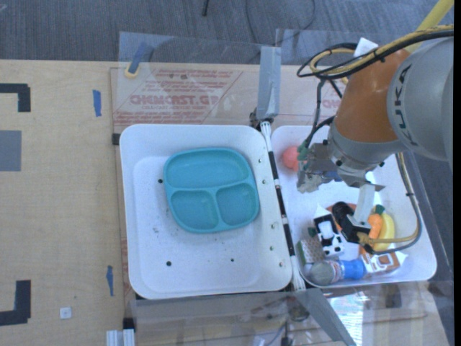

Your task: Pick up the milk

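A pale wooden bench (57, 193) carries two shallow white bins side by side, with grey floor beyond its far edge. The grey arm (425, 99), with its orange band (367, 107), reaches in from the right over the right bin (425, 262). The left bin (137, 215) holds a teal divided plate (211, 189) near its middle. The gripper (311, 179) hangs over the right bin's upper left part, near a small pink-orange ball (289, 157); whether its jaws are wide or narrow cannot be told. The milk (330, 238), a small black-and-white cow-patterned carton, lies in the right bin's lower part among cluttered toys, apart from the gripper, just beside a carrot (376, 224) and above a blue-capped bottle (338, 271).
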Robot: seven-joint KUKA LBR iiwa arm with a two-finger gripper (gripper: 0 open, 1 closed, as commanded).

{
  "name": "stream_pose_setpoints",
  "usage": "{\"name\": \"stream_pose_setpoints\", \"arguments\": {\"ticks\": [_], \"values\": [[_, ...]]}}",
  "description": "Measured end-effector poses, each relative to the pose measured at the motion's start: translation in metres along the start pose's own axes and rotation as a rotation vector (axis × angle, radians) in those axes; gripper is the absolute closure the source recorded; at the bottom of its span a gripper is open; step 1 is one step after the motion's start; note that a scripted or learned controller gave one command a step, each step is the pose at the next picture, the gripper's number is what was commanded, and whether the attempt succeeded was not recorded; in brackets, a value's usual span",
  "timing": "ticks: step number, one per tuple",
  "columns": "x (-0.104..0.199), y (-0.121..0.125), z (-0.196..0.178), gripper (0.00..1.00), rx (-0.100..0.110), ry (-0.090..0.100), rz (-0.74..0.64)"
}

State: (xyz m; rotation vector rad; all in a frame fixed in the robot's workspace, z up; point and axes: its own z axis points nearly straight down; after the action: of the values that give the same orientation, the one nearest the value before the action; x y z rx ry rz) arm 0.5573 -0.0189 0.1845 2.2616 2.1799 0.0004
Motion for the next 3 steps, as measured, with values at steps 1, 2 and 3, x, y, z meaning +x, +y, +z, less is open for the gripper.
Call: {"name": "stream_pose_setpoints", "arguments": {"ticks": [1,2,3], "values": [[0.0,0.0,0.0,0.0,0.0,0.0,0.001],[-0.092,-0.045,0.095,0.0,-0.009,-0.001,-0.019],[-0.078,-0.046,0.095,0.0,-0.012,-0.005,-0.179]]}}
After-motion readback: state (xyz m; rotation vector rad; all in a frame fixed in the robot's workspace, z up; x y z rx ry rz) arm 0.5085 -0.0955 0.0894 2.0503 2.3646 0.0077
